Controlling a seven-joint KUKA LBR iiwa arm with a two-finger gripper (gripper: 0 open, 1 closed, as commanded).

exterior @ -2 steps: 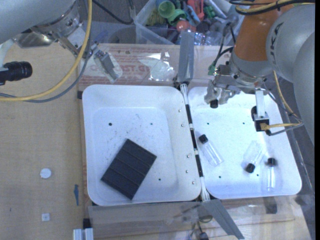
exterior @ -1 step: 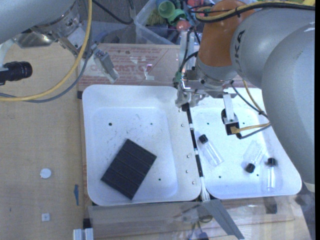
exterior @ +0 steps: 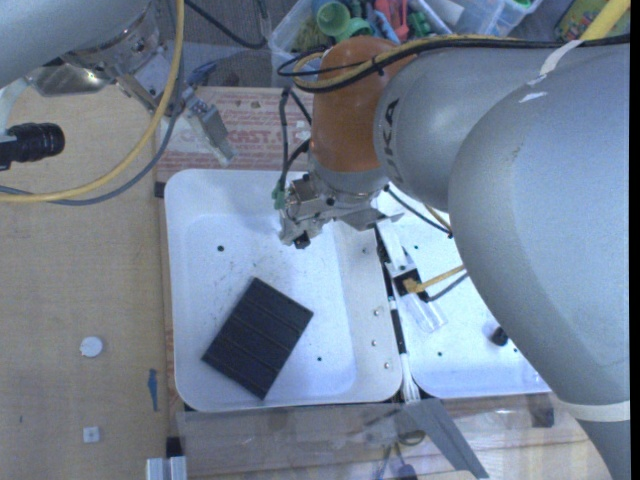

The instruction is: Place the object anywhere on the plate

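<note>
A black ribbed square plate lies tilted in the front half of the left white bin. My gripper hangs over the back middle of that bin, up and to the right of the plate and apart from it. Its tip is small and partly hidden under the orange wrist band, and I cannot make out anything in it. In the right bin I see a small dark object, a thin yellowish stick and a clear piece.
The large grey arm covers most of the right bin. A clear box of colourful toys stands behind the bins. A yellow cable loops at the back left. A small white disc lies on the bench to the left.
</note>
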